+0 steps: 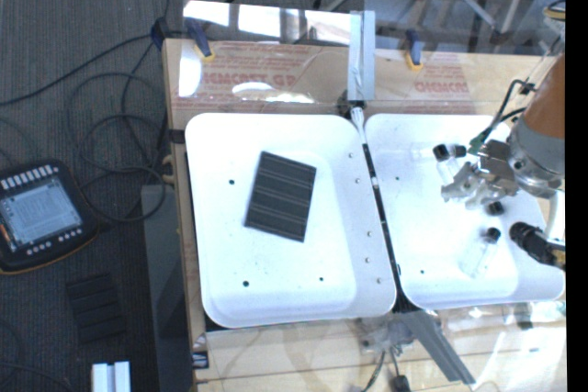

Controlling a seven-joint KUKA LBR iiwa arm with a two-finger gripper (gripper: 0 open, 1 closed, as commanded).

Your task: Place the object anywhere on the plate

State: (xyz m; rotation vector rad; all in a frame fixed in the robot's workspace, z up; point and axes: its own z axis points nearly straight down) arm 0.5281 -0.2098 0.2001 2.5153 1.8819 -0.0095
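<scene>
In the camera view, 2 shallow white bins are seen side by side on a wooden bench. In the left bin, a dark grey ribbed plate is laid flat near the middle, turned slightly clockwise, and nothing is seen on it.

The right bin is entered from the right by the grey arm, with its orange band cut off at the frame edge. The gripper is held low over the right half of this bin, well apart from the plate. Whether it is open or closed cannot be told, and nothing can be made out in its grasp.

2 small clear objects with black caps are seen in the right bin. 1 clear object is lying on the bin floor below the gripper in the frame, near the bin's front right corner. The other capped object is found just above the gripper in the frame. It cannot be told whether either is touched by the gripper.

On the dark floor to the left, a control pendant is set among black cables. 2 blue clamps are fixed at the far edge of the bench.
</scene>
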